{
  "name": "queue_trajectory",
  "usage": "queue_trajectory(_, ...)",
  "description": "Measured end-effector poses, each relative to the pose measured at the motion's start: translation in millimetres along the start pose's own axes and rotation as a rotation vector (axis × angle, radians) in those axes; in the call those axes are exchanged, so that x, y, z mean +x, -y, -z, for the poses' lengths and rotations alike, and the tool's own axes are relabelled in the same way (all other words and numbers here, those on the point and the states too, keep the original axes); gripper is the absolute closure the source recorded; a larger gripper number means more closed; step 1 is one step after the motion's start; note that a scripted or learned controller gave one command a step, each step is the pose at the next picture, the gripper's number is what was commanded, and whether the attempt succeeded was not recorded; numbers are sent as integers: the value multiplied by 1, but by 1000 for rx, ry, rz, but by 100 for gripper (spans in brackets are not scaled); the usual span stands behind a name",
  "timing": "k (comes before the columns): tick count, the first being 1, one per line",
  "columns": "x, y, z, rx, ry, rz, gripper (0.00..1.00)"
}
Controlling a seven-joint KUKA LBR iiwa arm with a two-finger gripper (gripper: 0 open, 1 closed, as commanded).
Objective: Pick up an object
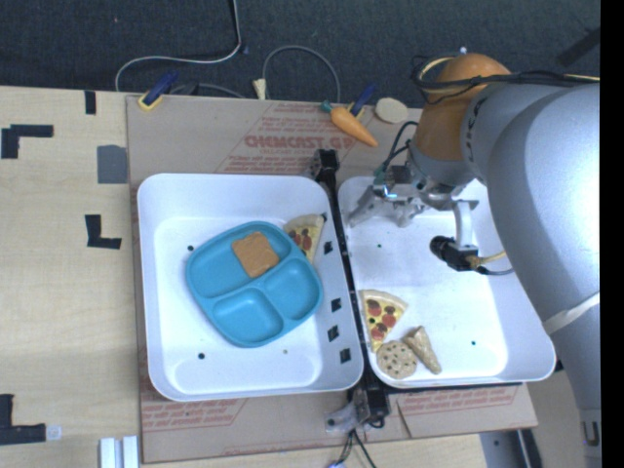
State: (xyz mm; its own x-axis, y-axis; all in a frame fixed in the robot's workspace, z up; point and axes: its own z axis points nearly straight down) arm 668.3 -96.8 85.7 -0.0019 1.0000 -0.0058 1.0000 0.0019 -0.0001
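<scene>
Grey arm (546, 164) over right bin (487, 359), end effector (395, 198) near its far left corner; I cannot tell its state. I see pizza slice (382, 312), cookie (396, 359), wedge (425, 349) at near left corner. Blue tray (255, 295) in left bin (166, 261) carries toast (256, 253).

A robotics lab; a grey industrial arm (546, 183) over a taped wooden bench (58, 261); two white bins (156, 291) holding toy food; loose cables (234, 27).
</scene>
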Motion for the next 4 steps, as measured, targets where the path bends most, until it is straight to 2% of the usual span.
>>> queue_trajectory(1, 1, 14, 0, -4, -3, -2, 0)
queue_trajectory(2, -16, -1, 0, -3, -6, -1, 0)
queue_trajectory(3, -16, -1, 11, -4, -5, 1, 100)
queue_trajectory(4, -16, -1, 10, -3, -4, 1, 0)
